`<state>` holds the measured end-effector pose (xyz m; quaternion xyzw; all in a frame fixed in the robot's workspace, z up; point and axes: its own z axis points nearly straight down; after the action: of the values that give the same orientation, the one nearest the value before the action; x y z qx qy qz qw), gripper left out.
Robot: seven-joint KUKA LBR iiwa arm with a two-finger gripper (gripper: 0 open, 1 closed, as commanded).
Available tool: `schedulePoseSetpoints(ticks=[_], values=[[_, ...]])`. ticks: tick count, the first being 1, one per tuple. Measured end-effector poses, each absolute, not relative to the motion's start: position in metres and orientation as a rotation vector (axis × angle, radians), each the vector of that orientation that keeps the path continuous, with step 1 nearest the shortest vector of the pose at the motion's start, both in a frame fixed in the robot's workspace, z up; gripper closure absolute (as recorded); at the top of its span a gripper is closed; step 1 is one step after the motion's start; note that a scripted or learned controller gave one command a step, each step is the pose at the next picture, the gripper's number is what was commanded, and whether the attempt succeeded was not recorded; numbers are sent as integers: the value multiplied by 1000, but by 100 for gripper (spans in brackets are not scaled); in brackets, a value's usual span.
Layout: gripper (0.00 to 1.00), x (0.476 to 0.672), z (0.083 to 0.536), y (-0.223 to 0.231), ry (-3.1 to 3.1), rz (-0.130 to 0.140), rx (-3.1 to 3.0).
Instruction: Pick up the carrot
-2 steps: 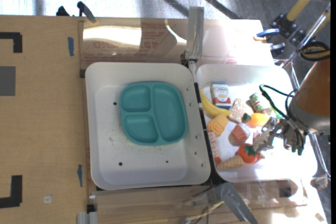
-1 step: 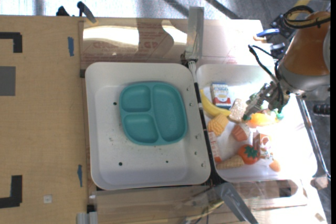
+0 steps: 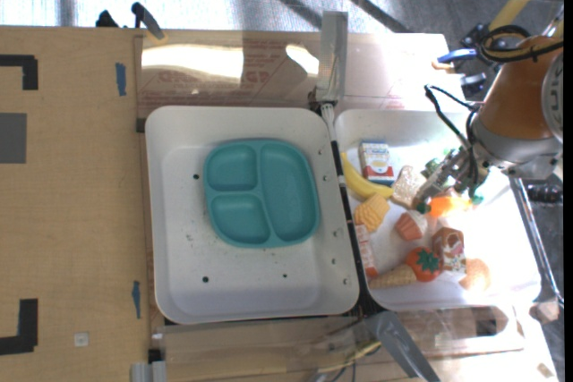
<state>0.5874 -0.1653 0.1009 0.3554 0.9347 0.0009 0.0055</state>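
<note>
Carrot [image 3: 440, 205] at gripper [image 3: 450, 183], grip unclear

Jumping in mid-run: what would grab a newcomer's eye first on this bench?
Probably the teal divided plate, alone in the middle of the left bin. Next, the pile of toy food in the right bin: a banana, a strawberry and an orange piece, likely the carrot, right at the gripper.

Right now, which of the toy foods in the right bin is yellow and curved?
The banana, along the bin's left wall just below the small carton. The other foods are orange, red or tan.
</note>
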Motion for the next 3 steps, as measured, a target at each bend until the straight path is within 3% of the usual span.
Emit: schedulePoseSetpoints(ticks=[1, 2, 3], values=[[100, 590, 114, -165, 2921, 2, 1105], [100, 584, 235, -110, 2863, 9, 1254], [0, 580, 229, -112, 2872, 0, 1266]])
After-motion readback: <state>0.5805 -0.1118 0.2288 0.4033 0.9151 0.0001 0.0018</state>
